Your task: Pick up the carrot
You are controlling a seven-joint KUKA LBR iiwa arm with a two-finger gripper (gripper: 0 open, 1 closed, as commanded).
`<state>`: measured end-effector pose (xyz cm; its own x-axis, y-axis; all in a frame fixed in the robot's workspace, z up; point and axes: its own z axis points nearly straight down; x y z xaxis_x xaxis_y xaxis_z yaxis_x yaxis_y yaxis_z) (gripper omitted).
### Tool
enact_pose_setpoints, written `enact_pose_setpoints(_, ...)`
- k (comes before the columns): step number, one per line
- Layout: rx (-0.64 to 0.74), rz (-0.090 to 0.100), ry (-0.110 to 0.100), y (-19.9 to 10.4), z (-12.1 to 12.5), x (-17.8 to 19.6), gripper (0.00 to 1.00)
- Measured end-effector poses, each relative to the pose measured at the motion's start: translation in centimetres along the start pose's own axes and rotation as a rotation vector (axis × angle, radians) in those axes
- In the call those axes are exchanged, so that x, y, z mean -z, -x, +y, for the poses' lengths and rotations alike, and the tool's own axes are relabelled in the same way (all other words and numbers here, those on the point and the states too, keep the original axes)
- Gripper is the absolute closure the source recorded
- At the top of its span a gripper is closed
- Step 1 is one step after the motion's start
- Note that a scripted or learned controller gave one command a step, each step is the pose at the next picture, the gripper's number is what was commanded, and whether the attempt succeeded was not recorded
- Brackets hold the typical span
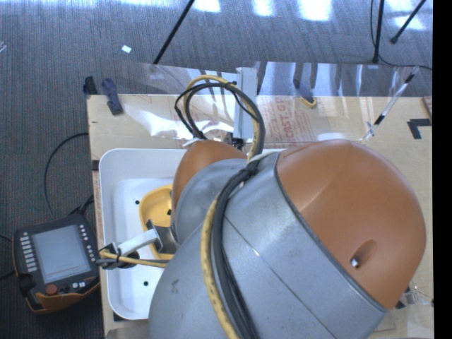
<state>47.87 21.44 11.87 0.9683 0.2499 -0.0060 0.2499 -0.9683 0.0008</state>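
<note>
Grey arm [282,260] bulk with orange caps hides most of both bins.

White rim and floor of the left bin [116,189] show at the view's left; the right bin is covered by the arm's joints. A yellow, rounded object [155,207] lies in the left bin, half hidden under the arm, and I cannot tell what it is. The carrot cannot be made out anywhere, so its place is unknown. A pale, slim part with a yellow cable [131,249] juts from under the arm over the bin floor; the gripper's state cannot be told. Left of the bench, on the dark floor, sits a teach pendant [56,260]. Looped black and yellow cables [219,111] rise above the wrist.
</note>
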Motion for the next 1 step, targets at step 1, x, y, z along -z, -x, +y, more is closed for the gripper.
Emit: enact_pose_setpoints(1, 0.070, 0.018, -0.015, 1.36, 5.60, -2.51, 1.00)
